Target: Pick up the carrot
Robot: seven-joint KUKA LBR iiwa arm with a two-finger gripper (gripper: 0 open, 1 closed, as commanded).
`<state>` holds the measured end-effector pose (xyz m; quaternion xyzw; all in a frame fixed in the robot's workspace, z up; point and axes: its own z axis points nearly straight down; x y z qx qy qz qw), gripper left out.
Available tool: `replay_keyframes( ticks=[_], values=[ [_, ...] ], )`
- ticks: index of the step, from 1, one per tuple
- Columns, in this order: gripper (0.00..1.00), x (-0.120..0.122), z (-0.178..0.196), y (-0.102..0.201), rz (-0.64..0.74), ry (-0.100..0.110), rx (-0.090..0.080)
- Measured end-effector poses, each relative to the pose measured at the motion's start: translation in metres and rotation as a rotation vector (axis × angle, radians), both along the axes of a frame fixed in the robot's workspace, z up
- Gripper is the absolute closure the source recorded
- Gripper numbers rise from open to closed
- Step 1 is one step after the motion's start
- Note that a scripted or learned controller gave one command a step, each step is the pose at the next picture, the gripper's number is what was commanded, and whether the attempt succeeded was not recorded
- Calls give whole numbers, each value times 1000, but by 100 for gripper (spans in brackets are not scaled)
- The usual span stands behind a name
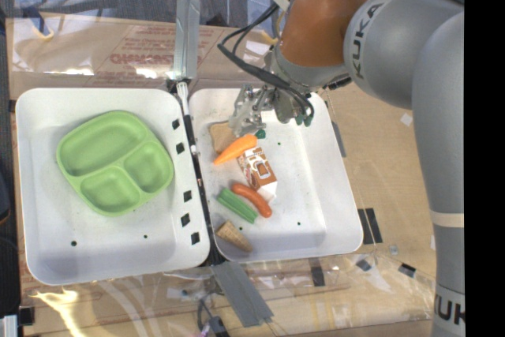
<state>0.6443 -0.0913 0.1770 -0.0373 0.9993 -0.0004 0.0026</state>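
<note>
The carrot (236, 149) lies in the right bin (331, 201), toward its upper left part, with its long axis running on a slant: thick end up and to the right, tapered tip down and to the left, close to the bin's left wall. One end overlaps a slice of toast (222, 135) beside it, and a small brown-and-white carton (258, 172) sits just below its thick end. The jaws (251, 113) hang right above the carrot's thick end, just up and to the right of its middle, so I'd judge the coming move to be little more than a short drop. From here I can't make out how wide they stand, and nothing is visibly held between them.
</note>
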Motion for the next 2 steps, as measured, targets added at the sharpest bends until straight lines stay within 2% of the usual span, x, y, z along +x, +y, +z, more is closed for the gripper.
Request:
replay_keyframes(
  ticks=[1,2],
  values=[
    [100,14,130,39,-187,-8,1],
    [100,1,147,54,-454,1,1]
  ],
)
